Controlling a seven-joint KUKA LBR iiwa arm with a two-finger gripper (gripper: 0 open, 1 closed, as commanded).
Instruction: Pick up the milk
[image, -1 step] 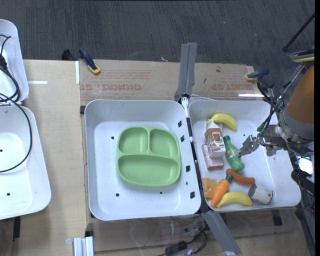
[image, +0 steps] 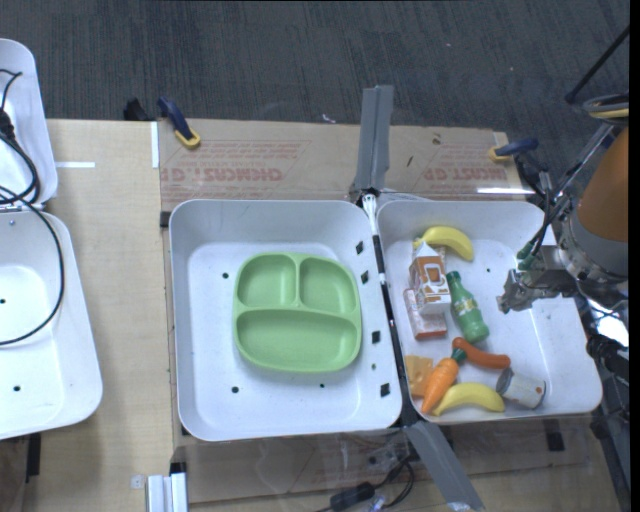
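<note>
White and orange, the small cardboard milk carton (image: 428, 285) lies flat in the right-hand white plastic bin (image: 560, 345), just left of the green plastic bottle (image: 467, 310) and just near of the far yellow banana (image: 447, 240) — nothing lifted yet. The hand (image: 520, 290) hovers at the bin's right side, well apart from the carton; whether it is released or clenched, I cannot tell. By my read, everything is still to do — the reach left, the descent, the grasp, the lift. The green divided plate (image: 297, 312) sits in the left bin.
</note>
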